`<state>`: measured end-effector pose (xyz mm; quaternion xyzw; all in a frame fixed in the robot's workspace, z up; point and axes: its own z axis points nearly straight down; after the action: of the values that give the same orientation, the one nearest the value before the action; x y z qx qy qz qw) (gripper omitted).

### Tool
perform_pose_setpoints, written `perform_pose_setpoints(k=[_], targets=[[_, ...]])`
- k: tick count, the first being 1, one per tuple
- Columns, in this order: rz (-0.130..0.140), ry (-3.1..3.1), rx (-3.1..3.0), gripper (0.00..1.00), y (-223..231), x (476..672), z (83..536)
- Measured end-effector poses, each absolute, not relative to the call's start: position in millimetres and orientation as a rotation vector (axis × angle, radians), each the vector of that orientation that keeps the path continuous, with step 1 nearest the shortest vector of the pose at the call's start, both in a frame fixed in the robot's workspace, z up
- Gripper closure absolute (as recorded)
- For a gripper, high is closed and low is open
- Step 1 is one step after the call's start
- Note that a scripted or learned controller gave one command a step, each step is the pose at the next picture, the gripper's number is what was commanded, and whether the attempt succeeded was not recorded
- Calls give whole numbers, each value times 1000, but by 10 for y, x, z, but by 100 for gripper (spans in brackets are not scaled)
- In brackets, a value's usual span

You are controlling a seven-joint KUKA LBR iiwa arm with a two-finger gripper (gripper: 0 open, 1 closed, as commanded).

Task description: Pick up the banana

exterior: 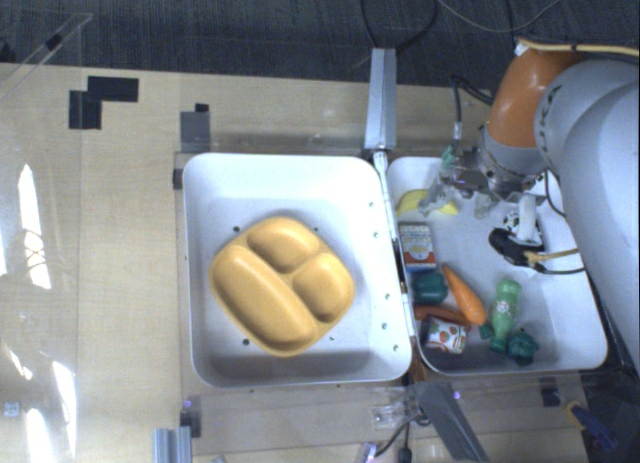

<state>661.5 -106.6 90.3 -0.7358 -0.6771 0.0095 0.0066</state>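
Note:
The banana point(418, 202) is yellow and lies in the far left corner of the right bin point(570, 321). Its right part is hidden under the gripper. My gripper point(452, 189) hangs right over the banana's right end, below the arm's orange band point(515, 91). From this view I cannot make out whether it touches the fruit.
The right bin also holds a small carton point(416, 244), a teal block point(430, 282), a carrot point(464, 292), a green bottle point(505, 307), a can point(446, 336) and a dark green item point(520, 349). A yellow divided plate point(283, 283) lies in the left bin point(210, 191). The arm's grey body covers the right side.

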Motion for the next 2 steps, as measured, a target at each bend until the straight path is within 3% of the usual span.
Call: perform_pose_setpoints(k=[1, 2], targets=[[-9, -2098, -2345, 0, -411, 6399, 1870], [-6, -2142, -2305, 0, -963, 6704, 889]])
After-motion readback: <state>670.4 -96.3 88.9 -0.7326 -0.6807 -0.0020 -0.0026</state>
